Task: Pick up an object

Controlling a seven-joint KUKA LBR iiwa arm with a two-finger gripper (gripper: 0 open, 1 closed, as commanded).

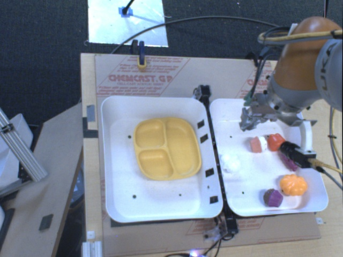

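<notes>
The grey arm with its orange band reaches in from the right, and its metal pincer (251, 119) hangs over the upper left part of the right shallow white bin (236, 205). Whether the pincer's tips are apart or together cannot be told, for they show as one dark grey blur; nothing can be seen between them.

In the right bin lie several small things. A pink-and-white block-shaped toy (258, 144) sits just below and to the right of the pincer, its long axis running roughly left to right, and it touches a red-orange chunky toy (276, 141) on its right. Just right of that lies a dark purple elongated piece (289, 160), slanting from upper left to lower right; a black part of the arm's fittings partly covers it, so its shape is hard to make out. Nearer the front edge stand an orange pumpkin-shaped toy (293, 185) and, just left and below it, a small purple rounded toy (273, 198). A white lumpy object (231, 162) near the bin's left wall barely stands out against the white floor.

The left shallow white bin (115, 197) holds a yellow plastic divided plate (166, 148) with three compartments, lying flat on the tabletop's left side.
</notes>
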